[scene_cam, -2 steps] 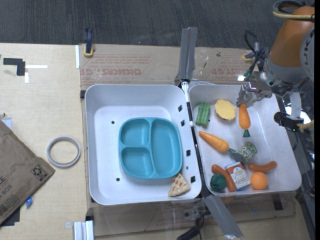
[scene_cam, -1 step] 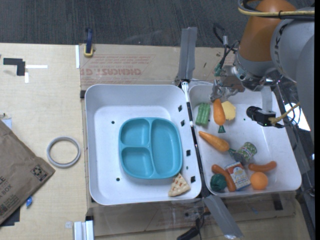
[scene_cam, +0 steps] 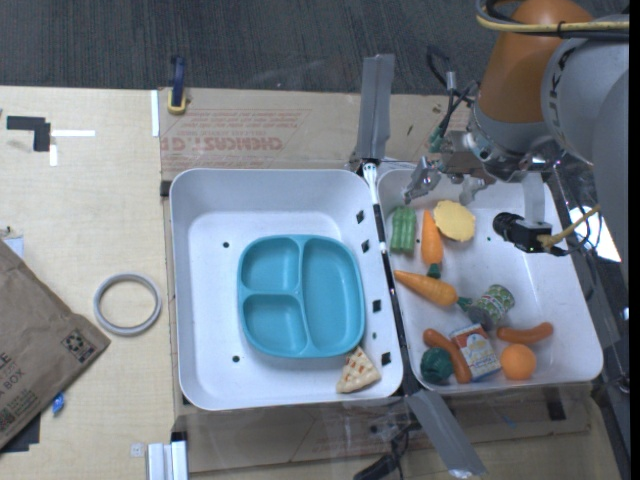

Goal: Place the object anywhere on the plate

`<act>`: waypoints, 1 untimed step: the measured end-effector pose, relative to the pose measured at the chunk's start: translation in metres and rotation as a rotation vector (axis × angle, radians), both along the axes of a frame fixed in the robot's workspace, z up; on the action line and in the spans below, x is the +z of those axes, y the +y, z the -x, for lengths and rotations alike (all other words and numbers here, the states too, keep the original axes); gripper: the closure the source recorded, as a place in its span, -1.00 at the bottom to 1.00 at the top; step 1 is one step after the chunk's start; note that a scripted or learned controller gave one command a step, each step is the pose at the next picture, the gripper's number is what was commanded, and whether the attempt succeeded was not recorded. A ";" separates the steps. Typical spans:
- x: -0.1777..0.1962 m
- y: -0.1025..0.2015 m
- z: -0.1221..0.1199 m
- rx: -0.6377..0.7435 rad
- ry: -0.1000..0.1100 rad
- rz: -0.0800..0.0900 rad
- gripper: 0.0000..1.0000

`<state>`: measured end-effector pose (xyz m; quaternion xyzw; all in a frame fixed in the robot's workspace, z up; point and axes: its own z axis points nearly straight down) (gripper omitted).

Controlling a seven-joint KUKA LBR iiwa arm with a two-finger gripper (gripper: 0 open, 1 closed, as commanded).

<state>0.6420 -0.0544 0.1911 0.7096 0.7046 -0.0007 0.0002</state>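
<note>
1. Nearest the camera, a waffle slice (scene_cam: pixel 358 373) is lying at the front edge of the left bin (scene_cam: pixel 200 218), touching the front right corner of the blue plate (scene_cam: pixel 300 296).
2. The plate is sitting in the middle of that bin, with bare white floor running along its left, back and front sides.
3. In the right bin (scene_cam: pixel 570 298), the front corner is holding a crowd: an orange ball (scene_cam: pixel 518 362), a sausage (scene_cam: pixel 528 334), a small carton (scene_cam: pixel 476 352), a green vegetable (scene_cam: pixel 436 366) and a tin can (scene_cam: pixel 492 302).
4. A carrot (scene_cam: pixel 426 288) is lying slantwise near the wall between the bins, and a second carrot (scene_cam: pixel 431 236) is standing lengthwise behind it.
5. A green cucumber (scene_cam: pixel 402 229) is lying against that same wall, and a yellow piece (scene_cam: pixel 455 220) is sitting just right of the second carrot.
6. The right half of this bin's floor is staying open white.
7. Farthest back, my gripper (scene_cam: pixel 432 176) is hanging over the rear left corner of the right bin, just above the cucumber; its fingers are standing apart with nothing between them.
</note>
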 end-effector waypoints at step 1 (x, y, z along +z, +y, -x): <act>0.009 -0.001 0.000 0.001 0.000 0.001 1.00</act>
